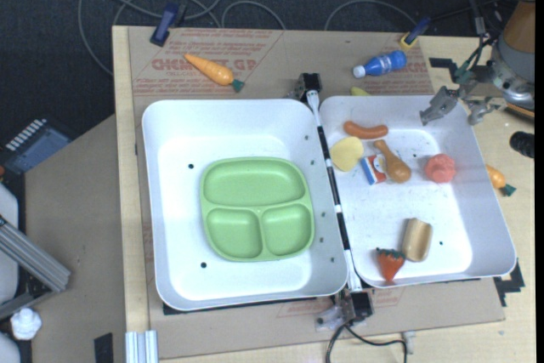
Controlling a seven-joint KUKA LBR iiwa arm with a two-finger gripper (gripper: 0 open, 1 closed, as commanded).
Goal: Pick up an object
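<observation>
in the camera view, the gripper point(448, 104) is seen at the far right corner of the right bin point(476, 255), its jaws spread apart and nothing held between them. the nearest thing, a pink ball point(440, 168), lies just below the jaws toward the near side, with a sausage point(365, 130) further left
</observation>
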